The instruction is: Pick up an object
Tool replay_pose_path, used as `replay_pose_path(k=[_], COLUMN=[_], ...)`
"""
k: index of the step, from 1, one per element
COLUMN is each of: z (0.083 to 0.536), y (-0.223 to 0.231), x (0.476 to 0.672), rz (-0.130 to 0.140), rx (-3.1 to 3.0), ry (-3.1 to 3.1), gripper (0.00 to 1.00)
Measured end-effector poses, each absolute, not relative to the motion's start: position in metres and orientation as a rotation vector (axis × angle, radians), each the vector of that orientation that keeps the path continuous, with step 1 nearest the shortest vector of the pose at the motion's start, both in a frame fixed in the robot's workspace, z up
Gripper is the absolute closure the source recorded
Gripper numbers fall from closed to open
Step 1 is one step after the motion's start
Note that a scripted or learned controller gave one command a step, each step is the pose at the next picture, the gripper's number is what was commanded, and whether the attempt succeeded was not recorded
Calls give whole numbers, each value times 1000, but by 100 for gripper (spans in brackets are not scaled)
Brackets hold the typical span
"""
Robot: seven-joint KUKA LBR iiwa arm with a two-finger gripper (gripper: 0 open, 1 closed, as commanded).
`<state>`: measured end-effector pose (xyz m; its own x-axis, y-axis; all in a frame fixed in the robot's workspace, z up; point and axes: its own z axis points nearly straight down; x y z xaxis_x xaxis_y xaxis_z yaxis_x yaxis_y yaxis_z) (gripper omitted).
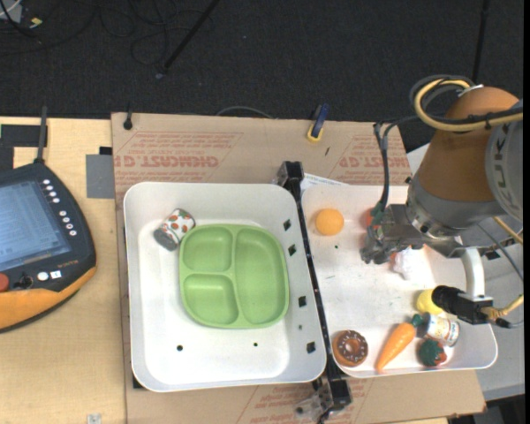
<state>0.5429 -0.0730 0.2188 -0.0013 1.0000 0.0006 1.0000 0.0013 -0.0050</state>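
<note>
1. Cardboard sheets cover a pale worktop [35, 360], seen from above at a slant, with two shallow white bins side by side on it and dark carpet and cables beyond.
2. Nearest the viewer, along the front edge of the right bin [353, 316], lie a chocolate doughnut [350, 347], an orange carrot [394, 346] with its long axis tilted up to the right, a small green item [434, 352], a little jar [442, 329] and a yellow piece [427, 301] partly covered by a black cable fitting.
3. At the front left, off the cardboard, rests a control tablet [26, 246] with an orange rim.
4. The left bin [150, 343] holds a green divided plate [234, 275] in its middle, and a small patterned cup [173, 229] lies on its side just beyond the plate's far left corner.
5. Farther back in the right bin, the claw [382, 246] sits low over the bin floor, next to something white [410, 261] and something red [372, 218]. It is dark and tangled with cabling; I cannot tell how it is set.
6. An orange ball [329, 222] lies to the claw's left and slightly farther back, near but apart from it, with bare bin floor between. It looks like the nearest free thing to pick, calling for a short sideways move.
7. The grey and orange arm [468, 148] rises at the far right.
</note>
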Motion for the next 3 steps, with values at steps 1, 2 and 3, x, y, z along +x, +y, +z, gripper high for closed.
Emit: replay_pose_path(k=[1, 2, 3], z=[225, 233, 235], y=[-76, -75, -65], x=[535, 537, 535], rz=[5, 4, 5], rx=[-2216, -2218, -2217], ry=[-2220, -2219, -2219], gripper=[100, 100, 100])
